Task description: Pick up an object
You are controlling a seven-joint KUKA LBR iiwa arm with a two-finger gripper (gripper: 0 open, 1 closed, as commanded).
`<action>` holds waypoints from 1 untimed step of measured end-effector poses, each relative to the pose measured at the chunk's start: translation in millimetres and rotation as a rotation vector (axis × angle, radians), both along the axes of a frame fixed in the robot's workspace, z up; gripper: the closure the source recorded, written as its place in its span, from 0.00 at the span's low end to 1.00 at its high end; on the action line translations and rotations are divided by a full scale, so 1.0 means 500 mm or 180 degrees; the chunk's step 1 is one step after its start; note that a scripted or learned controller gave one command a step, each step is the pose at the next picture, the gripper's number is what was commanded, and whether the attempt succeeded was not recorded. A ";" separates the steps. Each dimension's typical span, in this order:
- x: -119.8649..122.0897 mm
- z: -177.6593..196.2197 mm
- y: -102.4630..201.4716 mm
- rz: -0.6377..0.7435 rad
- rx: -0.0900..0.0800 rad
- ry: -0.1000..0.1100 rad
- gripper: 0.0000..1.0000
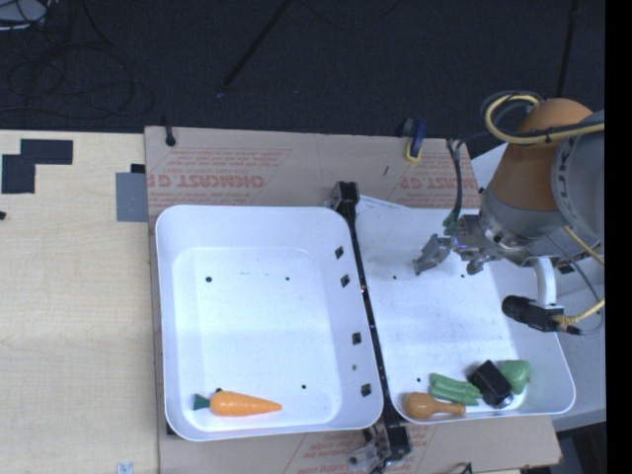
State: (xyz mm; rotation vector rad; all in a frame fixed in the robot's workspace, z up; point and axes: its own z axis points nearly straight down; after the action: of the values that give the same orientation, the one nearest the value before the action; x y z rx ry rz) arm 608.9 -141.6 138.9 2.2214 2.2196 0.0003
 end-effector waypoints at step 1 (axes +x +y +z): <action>-0.022 0.118 -0.135 -0.0008 -0.0008 -0.0004 0.00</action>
State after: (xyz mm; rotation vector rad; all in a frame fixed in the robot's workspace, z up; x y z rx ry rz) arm 598.2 -209.2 197.7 2.2225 2.2149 -0.0010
